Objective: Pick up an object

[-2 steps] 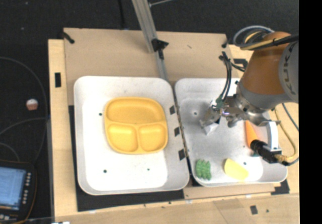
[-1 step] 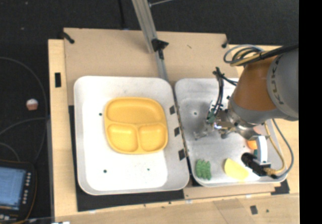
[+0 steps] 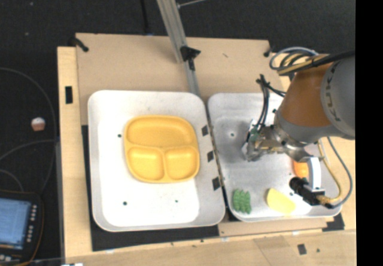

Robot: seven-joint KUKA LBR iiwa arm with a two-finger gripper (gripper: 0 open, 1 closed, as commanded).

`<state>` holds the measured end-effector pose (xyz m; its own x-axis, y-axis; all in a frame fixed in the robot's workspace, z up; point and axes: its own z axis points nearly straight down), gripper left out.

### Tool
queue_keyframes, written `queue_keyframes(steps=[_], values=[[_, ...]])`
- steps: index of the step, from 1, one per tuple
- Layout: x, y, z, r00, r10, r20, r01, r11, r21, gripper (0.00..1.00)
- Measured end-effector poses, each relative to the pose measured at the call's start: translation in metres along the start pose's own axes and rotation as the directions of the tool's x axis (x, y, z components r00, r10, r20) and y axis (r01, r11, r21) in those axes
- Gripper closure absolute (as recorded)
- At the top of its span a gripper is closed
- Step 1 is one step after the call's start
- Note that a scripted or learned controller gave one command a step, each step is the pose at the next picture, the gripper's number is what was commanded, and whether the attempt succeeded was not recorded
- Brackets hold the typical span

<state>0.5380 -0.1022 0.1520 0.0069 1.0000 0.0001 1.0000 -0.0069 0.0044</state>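
My gripper (image 3: 254, 149) hangs low over the middle of the right bin (image 3: 230, 116), under the orange-banded wrist. A small green knobbly object (image 3: 241, 199) lies near that bin's front left corner. A yellow rounded object (image 3: 280, 200) rests beside it toward the front right. An orange object (image 3: 300, 168) peeks out at the bin's right side, partly hidden by the arm. The gripper stands well behind the green and yellow objects, and nothing shows beneath it on the bin floor.
The left bin (image 3: 108, 157) holds a yellow three-compartment plate (image 3: 161, 148) at its middle. A metal pole (image 3: 169, 11) slants up from behind the bins. Black cables and a connector (image 3: 305, 190) hang off the arm over the right bin's front right.
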Motion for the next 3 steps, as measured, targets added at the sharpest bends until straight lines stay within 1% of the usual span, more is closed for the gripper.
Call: queue_keyframes(steps=[1,3], values=[[-0.006,0.009,-0.047,1.000,-0.009,0.002,0.009,1.000,-0.002,1.00],[-0.003,0.011,-0.136,1.000,-0.010,0.002,0.010,1.000,-0.002,1.00]])
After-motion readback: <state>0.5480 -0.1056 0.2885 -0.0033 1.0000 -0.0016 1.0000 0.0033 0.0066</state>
